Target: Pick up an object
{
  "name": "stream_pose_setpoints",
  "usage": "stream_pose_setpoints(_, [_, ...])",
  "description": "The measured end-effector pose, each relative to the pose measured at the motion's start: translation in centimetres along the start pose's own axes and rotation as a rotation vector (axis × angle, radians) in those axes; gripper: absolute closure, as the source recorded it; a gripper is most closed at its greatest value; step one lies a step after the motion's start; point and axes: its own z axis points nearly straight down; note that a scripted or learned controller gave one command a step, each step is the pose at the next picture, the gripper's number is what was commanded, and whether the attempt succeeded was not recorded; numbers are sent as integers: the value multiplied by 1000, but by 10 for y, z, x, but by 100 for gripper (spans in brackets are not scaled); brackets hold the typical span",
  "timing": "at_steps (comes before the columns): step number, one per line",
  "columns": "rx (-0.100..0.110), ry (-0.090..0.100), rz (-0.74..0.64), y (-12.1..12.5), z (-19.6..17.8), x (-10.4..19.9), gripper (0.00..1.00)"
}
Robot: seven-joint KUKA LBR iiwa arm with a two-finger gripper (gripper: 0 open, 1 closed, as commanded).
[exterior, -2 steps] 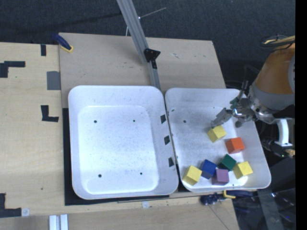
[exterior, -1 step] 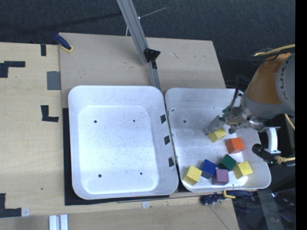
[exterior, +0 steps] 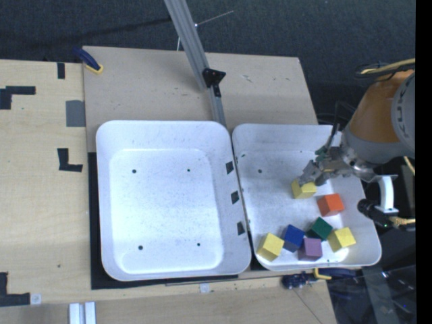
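A small yellow block [exterior: 304, 189] lies right of centre in the frame, in the right bin [exterior: 270, 147], directly beneath the gripper [exterior: 315, 173]. It is judged light, rigid and best taken across two flat opposite faces; whether it is held, or how the fingers stand, cannot be told.

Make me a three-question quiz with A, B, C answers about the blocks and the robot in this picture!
1. Where are the small coloured blocks?
A. In the right white bin
B. In the left white bin
C. On the wooden bench

2. How many yellow blocks are there?
A. One
B. Three
C. Five

3. Where is the gripper?
A. Over the left bin
B. Right at the upper yellow block
C. Outside both bins

Answers:
1. A: every block lies in the right white bin.
2. B: one upper yellow block, one yellow block at the bin's front left, and one yellow block at the front right.
3. B: the gripper sits right at the upper yellow block, above the orange block.
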Motion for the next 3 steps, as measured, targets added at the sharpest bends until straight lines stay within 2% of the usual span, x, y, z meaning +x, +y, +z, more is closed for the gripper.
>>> stream_pose_setpoints(1, [-7, -2, 0, 6, -58, 8, 100])
stream_pose_setpoints(2, [-4, -1, 1, 7, -79, 8, 100])
stream_pose_setpoints(3, [-1, 1, -3, 15, -71, 62, 100])
